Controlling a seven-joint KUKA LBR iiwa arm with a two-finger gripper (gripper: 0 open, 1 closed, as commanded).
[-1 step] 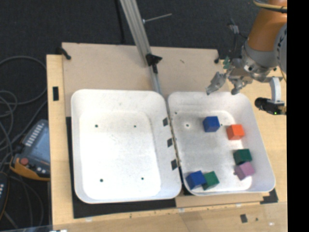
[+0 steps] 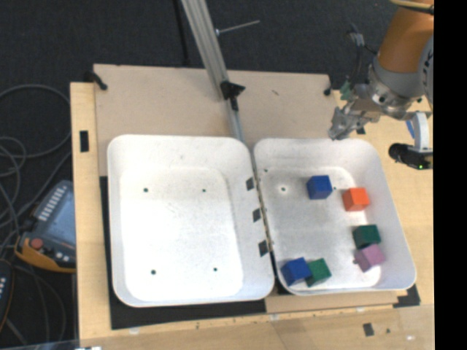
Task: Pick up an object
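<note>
The arm is at the approach step. The hand (image 2: 343,127) sits above the far right corner of the right bin (image 2: 292,152), at its rim and outside the group of objects. Whether it is apart or together cannot be told from this angle; nothing is visible between its tips.

Candidate objects, all in the right bin:
- A blue cube (image 2: 319,187) near the middle, standing alone and closest to the hand.
- An orange cube (image 2: 355,199) just to its right, apart from it.
- A dark green cube (image 2: 366,235) with a purple block (image 2: 370,257) just beside it, near the right wall.
- A second blue cube (image 2: 295,270) touching a green block (image 2: 319,270) at the near edge.

The left bin (image 2: 131,159) lies alongside, separated from the right bin by a narrow seam.

Judgement on the next move: the hand must travel inward over the bin, centre above one object, then descend with its tips either side of it. The lone blue cube or the orange cube looks the easier target, since each has free space around it. The paired blocks leave little room for a tip between them, and the pair by the right wall also sits close to the bin side.

No brand, label or legible writing can be made out on the blocks, bins or worktop (image 2: 160,93). A handheld pendant (image 2: 51,224) lies left of the worktop; its face is too small to read.
</note>
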